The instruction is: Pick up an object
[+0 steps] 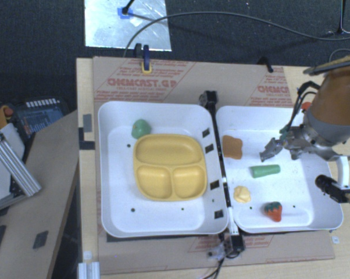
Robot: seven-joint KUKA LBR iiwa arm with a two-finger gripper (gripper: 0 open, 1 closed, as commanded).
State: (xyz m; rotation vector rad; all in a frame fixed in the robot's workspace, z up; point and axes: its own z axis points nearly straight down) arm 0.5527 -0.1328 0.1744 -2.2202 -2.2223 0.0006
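Green cylinder (pixel 264 170): looks like the likeliest pick. It's lying flat on the floor of the right bin (pixel 314 220), roughly mid-bin, right of frame centre.
Long axis: running pretty much left-right across the frame, tilting up a hair toward the right. One end is facing the divider between the bins, the other is pointing at the arm's side.
Gripper (pixel 270 152): hovering just above and a bit left of the cylinder's left end, reaching in from the right. Can't tell from this angle whether it's spread or closed, too small and dark. Nothing is visibly sitting in it.
Why it's there: my guess is it's lining up over the cylinder for a drop, since that's the nearest piece.
Other stuff in right bin: brown toast-like piece (pixel 232 147) to the upper left, small yellow lump (pixel 242 194) lower left, red-and-green toy strawberry (pixel 273 211) near the bottom. All are sitting apart from each other, so grabbing one shouldn't bump the rest.
Left bin (pixel 114 214): holding a yellow divided tray (pixel 168 166), with a green blob (pixel 141 128) just beside the tray's upper-left corner.
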